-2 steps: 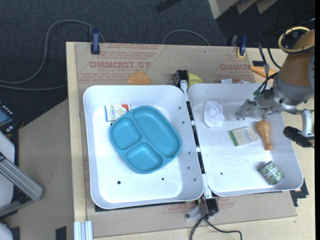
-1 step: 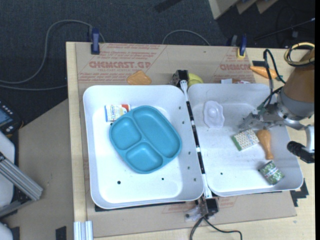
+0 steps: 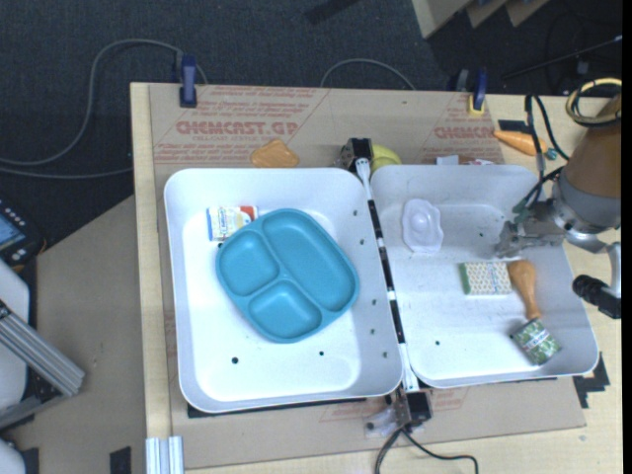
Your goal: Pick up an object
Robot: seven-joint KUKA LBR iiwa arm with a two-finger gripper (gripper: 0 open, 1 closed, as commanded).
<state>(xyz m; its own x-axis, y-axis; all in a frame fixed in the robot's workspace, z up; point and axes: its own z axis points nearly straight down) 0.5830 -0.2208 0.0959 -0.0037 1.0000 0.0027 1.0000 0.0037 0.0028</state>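
Grey end effector [image 3: 515,233] over right bin [image 3: 444,363] — finger state unclear — near drumstick [image 3: 524,282].

One fixed camera looks down at a slant on the bench [image 3: 296,117], taking in both white bins [image 3: 197,363] from moderately far

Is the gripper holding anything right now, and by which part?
Cannot be told. The gripper sits low over the right bin, just above the orange drumstick-shaped toy, with nothing visibly between its fingers.
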